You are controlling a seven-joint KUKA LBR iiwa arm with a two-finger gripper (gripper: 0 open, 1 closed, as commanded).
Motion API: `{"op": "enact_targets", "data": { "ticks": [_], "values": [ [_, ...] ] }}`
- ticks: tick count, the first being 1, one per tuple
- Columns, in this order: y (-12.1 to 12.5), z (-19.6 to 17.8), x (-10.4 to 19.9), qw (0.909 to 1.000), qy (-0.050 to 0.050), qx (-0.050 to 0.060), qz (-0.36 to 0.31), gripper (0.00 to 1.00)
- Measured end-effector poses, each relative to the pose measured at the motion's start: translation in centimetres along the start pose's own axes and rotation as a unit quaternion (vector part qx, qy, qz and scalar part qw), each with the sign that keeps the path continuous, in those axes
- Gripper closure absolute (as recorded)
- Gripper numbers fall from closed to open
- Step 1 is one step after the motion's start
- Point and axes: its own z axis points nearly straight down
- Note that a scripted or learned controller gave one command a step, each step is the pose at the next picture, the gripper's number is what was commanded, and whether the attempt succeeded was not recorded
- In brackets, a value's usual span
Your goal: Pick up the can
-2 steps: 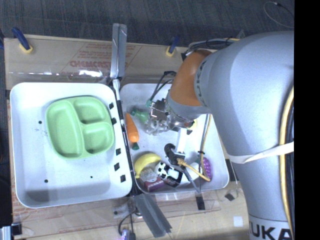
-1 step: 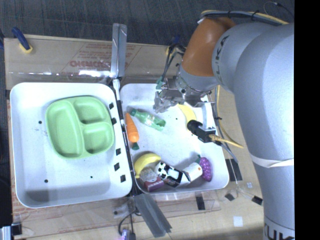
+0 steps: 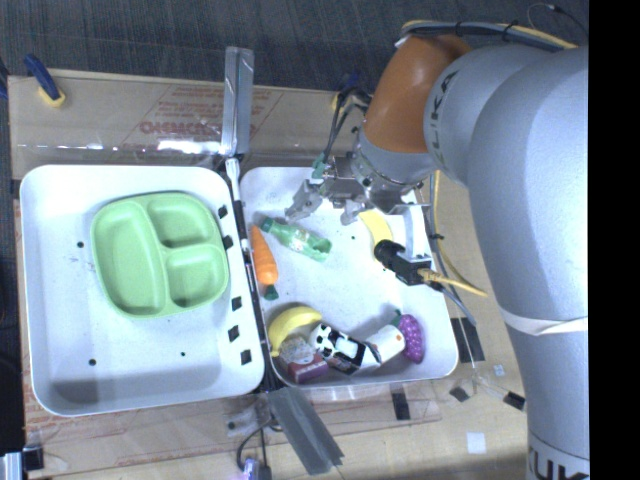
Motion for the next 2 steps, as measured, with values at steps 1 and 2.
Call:
{"op": "enact_targets", "data": {
  "ticks": [1,2],
  "values": [
    [-2.9,10.1,-1.8,0.9997,0.0,0.001,0.023,0.0],
    [3.8,10.3,-6.7,0.9948,0.001,0.009,0.102,0.0]
  ]
}}
